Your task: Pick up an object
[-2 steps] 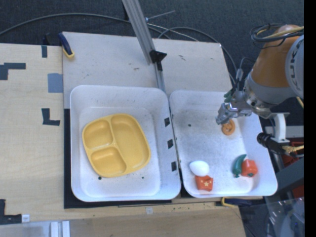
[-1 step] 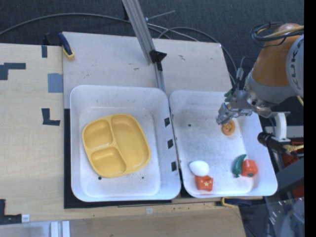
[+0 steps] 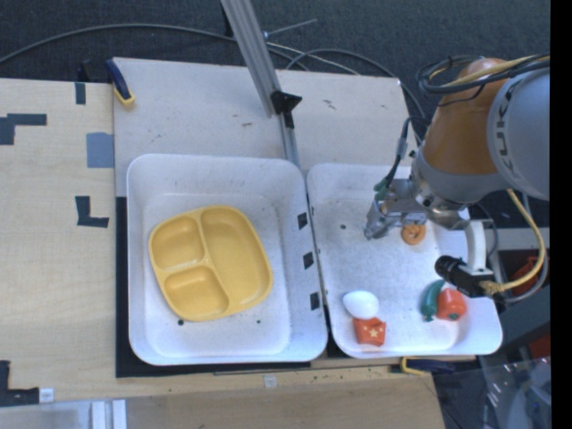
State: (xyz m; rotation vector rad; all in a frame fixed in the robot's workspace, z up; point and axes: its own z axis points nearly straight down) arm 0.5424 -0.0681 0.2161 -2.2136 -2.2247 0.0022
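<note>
My gripper (image 3: 391,229) hangs over the upper part of the right bin (image 3: 344,195), low above its floor, and looks open. A small round orange object (image 3: 413,234) lies right by its right fingertip, and nothing sits between the fingers. Lower in the same bin lie a white egg-shaped object (image 3: 361,304), a red object (image 3: 370,332) just below it, and a red and green pepper-like object (image 3: 445,303) at the right. The grey arm with its orange band (image 3: 465,146) reaches in from the right.
The left bin (image 3: 143,329) holds a yellow divided plate (image 3: 209,262). A grey metal bar (image 3: 255,47) slants across the back of the bench. A black connector and a yellow cable (image 3: 469,277) hang beside the pepper-like object at the right bin's edge.
</note>
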